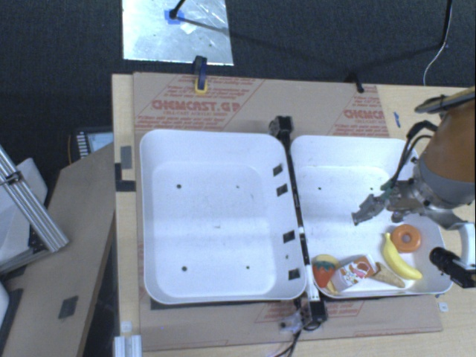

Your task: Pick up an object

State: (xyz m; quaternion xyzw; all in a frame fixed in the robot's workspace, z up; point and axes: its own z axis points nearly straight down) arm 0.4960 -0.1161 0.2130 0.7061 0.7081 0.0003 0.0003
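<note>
Banana (400, 259) lies just near-right of the tool (366, 211), in the right bin's (335, 162) near-right corner.
Its long axis slants from far-left to near-right, with the far end beside an orange ring (406, 237). The tool hangs over bare bin floor; whether it is released or clenched I cannot tell.

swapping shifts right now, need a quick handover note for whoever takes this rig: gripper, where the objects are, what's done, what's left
Gripper: over the right bin, above its bare floor, carrying nothing that I can see; whether it is open or shut is not clear.
Objects: all in the right bin's near corner: banana, orange ring, packet, a red-orange piece, a tan wedge.
Left bin: white floor with small dark holes.
Done: nothing lifted yet.
Left: move to one object, likely the ring or banana, grasp and lift.
</note>
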